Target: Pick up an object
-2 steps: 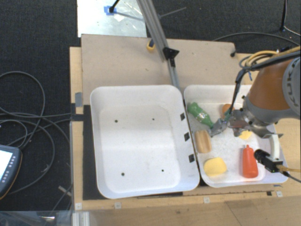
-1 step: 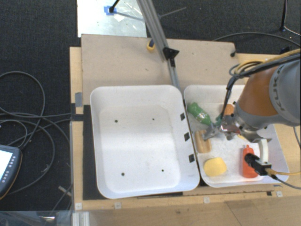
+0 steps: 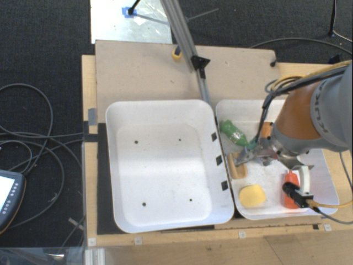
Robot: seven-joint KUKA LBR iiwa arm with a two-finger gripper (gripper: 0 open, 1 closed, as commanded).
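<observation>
Fingers [image 3: 246, 154] low in right bin [image 3: 325, 195], state unreadable, cannot tell if anything is held; wooden block [image 3: 237, 167] just beside them, green bottle [image 3: 234, 132] near; I'd centre over block, descend straight, close squarely.

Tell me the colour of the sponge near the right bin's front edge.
Yellow sponge, seen in the camera view.

My arm [image 3: 325, 109] comes in from the right side of the camera view, grey, bending downward and to the left. The orange band [image 3: 295, 117] sits just above my wrist, facing the camera, with yellow and black cables looping over its top. Below the band my wrist narrows into grey metal, and my gripper [image 3: 242, 158] points leftward and low. Whether anything sits between its tips I cannot tell.
</observation>
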